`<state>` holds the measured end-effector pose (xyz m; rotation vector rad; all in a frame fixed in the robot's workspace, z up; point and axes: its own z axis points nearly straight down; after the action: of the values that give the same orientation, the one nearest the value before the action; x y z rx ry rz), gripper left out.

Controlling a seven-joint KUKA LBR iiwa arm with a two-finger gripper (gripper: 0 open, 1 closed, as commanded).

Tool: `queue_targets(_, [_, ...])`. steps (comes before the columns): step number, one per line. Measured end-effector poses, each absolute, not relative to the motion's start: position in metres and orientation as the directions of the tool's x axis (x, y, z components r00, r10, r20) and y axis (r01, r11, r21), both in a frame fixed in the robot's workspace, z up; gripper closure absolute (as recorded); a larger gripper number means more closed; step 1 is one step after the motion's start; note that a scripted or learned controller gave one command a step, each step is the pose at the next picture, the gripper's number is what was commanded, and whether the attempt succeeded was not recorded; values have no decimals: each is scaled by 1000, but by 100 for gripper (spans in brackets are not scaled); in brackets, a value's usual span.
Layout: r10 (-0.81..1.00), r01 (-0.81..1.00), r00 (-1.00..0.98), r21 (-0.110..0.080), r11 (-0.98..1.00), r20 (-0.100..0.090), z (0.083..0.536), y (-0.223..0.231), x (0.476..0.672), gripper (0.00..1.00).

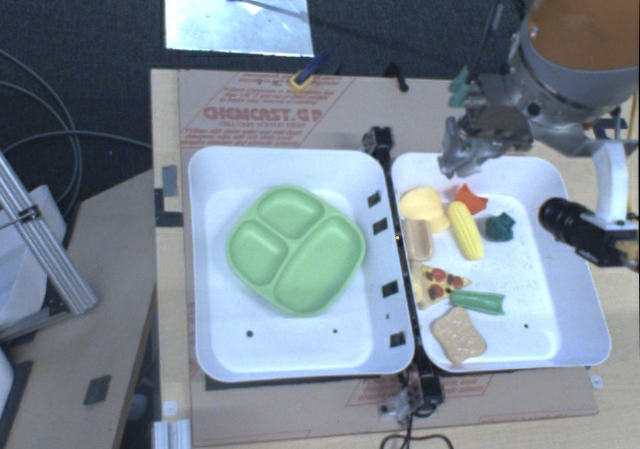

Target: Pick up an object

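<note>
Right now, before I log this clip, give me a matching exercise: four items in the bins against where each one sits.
Items:
1. green divided plastic plate
2. yellow toy corn cob
3. tan toy bread slice
4. pizza slice toy

Places:
A. near corner of right bin
B. left bin
C. right bin, beside the divider
D. right bin, below the red piece

Pairs: 1-B, 2-D, 3-A, 4-C

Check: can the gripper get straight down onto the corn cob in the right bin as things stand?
Probably yes. The gripper hangs over the right bin's far edge, and the corn cob lies uncovered just nearer the camera. The red piece and teal piece flank it closely, so the fingers may nudge them.
</note>
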<state>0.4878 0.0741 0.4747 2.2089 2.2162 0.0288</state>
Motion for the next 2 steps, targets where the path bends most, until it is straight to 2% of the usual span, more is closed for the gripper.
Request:
queue_targets(1, [1000, 1000, 0, -4, 0, -1, 393, 68, 486, 100])
queue_targets(2, [1000, 1000, -14, 10, 14, 6, 467, 186, 486, 100])
